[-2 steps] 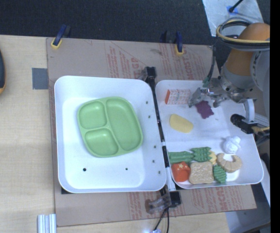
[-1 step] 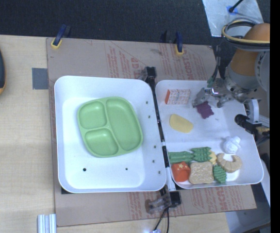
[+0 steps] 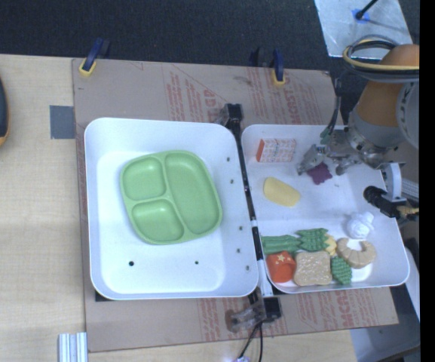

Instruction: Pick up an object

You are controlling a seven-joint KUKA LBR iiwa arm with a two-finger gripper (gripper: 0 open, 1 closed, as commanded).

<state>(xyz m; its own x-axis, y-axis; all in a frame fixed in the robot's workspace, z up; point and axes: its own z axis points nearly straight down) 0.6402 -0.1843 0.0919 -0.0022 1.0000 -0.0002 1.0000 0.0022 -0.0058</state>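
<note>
Faint red print runs across the cardboard sheet under the bins, too blurred to read, and a small packet in the right bin has red and white markings that cannot be made out either. Two white bins sit side by side. The left bin holds one green plate with three compartments. The right bin holds the packet at its far left corner, one yellow piece just nearer than it, one purple object to the right of these, one small white item near the right wall, and a cluster of play food along the near edge: a red tomato, a bread slice, green pieces and a tan ring. The gripper stands over the purple object, its fingers spread to either side; whether they press on the object cannot be told. Two blue clamps pin the sheet's far edge.
</note>
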